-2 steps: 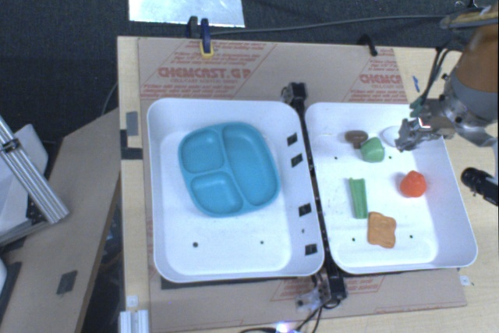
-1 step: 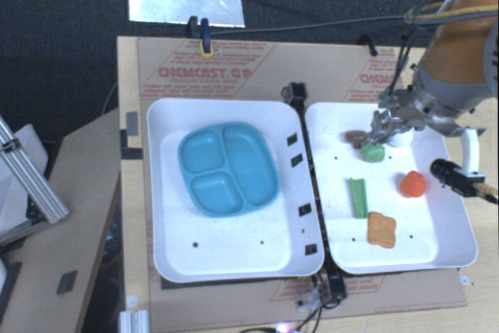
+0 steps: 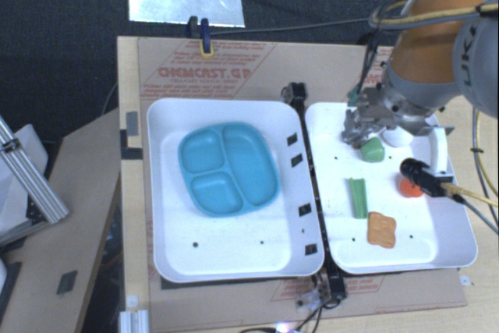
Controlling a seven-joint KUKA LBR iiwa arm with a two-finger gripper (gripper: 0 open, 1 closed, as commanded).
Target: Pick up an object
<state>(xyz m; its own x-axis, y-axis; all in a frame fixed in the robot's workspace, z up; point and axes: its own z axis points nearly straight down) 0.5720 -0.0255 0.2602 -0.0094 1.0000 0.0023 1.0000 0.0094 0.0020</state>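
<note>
My tool [image 3: 360,129] hangs in the upper part of the right bin [image 3: 437,246], just beside the round green piece [image 3: 373,150], and I cannot tell if it is open or closed, so I fear it may push this piece aside and close on nothing.

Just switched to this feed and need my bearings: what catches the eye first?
The blue divided plate dominates the left bin. Toward the back of the right bin, the gripper is close against a rounded green piece. Nearer the front lie a green stick and an orange slab.
</note>
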